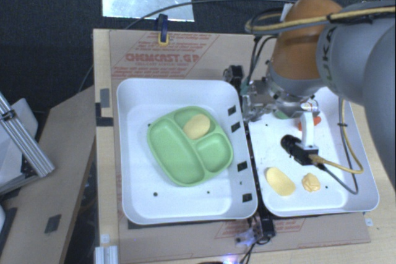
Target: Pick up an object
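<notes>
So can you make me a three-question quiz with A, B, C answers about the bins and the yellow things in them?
1. Where is the green tray?
A. In the left bin
B. In the right bin
C. On the floor

2. How many yellow pieces lie in the right bin?
A. None
B. Two
C. Five

3. How does the yellow piece on the tray sit?
A. In one of the tray's small compartments
B. Hanging off the tray's edge
C. Under the tray

Answers: 1 A, the tray lies flat in the left bin. 2 B, a larger yellow piece and a smaller yellow piece lie side by side near the front of the bin. 3 A, it rests inside the upper small compartment, within the dividers.
</notes>
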`<state>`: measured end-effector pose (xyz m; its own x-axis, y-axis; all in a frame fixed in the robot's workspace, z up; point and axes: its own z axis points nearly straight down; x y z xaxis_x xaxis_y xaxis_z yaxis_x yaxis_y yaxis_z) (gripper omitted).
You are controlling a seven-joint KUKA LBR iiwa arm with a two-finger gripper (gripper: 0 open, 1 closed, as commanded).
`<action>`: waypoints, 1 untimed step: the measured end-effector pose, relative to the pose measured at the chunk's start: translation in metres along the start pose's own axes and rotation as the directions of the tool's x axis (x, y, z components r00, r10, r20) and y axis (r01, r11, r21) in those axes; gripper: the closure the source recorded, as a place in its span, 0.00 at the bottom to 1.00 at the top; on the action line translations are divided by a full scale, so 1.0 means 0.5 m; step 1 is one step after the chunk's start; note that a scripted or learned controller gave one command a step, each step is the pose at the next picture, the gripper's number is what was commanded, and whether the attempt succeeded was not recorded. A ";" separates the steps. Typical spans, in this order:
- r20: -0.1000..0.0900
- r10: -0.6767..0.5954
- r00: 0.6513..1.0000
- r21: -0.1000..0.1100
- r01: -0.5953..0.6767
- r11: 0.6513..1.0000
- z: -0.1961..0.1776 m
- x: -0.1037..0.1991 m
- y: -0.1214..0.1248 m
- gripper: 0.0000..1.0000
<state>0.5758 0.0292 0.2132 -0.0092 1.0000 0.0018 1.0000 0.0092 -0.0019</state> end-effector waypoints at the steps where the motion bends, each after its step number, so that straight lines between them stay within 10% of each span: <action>1: 0.000 0.000 1.000 -0.001 0.000 1.000 0.011 0.108 -0.017 1.00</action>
